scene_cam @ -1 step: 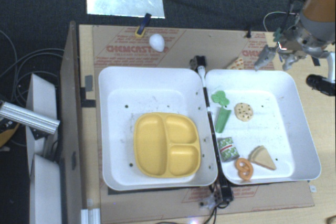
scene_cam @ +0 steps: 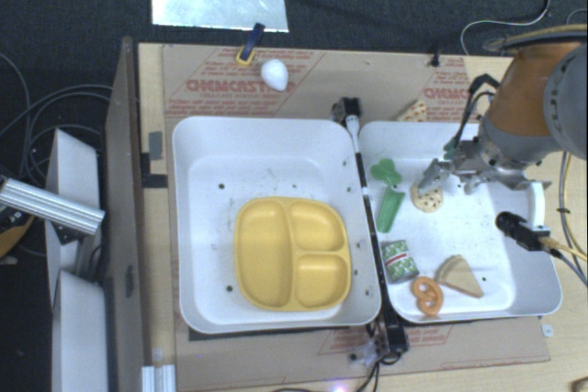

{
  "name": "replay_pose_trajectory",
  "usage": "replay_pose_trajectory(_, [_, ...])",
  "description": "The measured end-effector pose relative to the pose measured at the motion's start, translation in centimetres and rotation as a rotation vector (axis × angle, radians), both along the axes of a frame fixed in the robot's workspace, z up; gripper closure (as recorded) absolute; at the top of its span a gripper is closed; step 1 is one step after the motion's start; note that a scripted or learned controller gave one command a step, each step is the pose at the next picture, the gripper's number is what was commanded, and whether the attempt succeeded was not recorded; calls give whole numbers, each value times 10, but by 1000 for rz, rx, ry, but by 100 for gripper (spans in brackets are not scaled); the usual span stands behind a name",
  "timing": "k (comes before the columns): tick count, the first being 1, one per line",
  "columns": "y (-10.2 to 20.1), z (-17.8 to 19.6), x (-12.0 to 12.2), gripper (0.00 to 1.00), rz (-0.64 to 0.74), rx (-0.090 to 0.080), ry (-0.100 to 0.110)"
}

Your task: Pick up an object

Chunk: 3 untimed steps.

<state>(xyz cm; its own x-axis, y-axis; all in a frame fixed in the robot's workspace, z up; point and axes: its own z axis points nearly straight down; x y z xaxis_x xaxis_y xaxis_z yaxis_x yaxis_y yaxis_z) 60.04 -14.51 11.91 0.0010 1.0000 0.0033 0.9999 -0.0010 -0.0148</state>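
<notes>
The round tan cookie with dark chips (scene_cam: pixel 427 196) is lying in the right white bin (scene_cam: pixel 524 289), near a green toy (scene_cam: pixel 387 197). The grey arm's jaws (scene_cam: pixel 439 174) are sitting just above it, likely lining up a grab. I cannot tell if they are open or holding anything.

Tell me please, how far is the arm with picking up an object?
Done: the gripper has reached the right bin and sits at the cookie. In hand: nothing is visibly lifted; the cookie lies on the bin floor. Left: grasp and raise it. The pretzel and green toy lie untouched.
</notes>
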Motion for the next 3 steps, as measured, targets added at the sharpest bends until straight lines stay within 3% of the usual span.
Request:
replay_pose_trajectory(1, [46, -32, 18, 0, 7, -4, -24])
replay_pose_trajectory(2, [58, -31, -17, 0, 1, -5, -26])
replay_pose_trajectory(3, [57, -19, -16, 100, 2, -5, -27])
